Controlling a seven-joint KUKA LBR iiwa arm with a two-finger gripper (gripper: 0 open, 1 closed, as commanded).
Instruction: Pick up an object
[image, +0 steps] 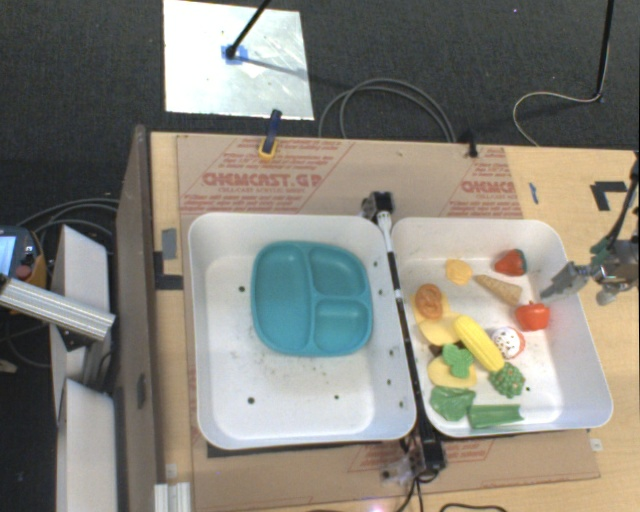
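Note:
The right bin (575, 340) holds several toy foods. Among them are a red strawberry-like piece (511, 262), a tan cone (499, 289), a red tomato (533, 316), a yellow corn cob (478, 342), an orange piece (429, 299) and a green broccoli (508, 380). My gripper (558, 285) reaches in from the right edge and hangs over the bin's right side, just above and right of the tomato and right of the cone. Nothing shows in its grasp.
The left bin (225, 400) holds a teal divided plate (310, 299). A black divider strip (395, 290) runs between the bins. Green pieces (495, 414) lie near the right bin's front wall. Cables loop on the floor behind the bench.

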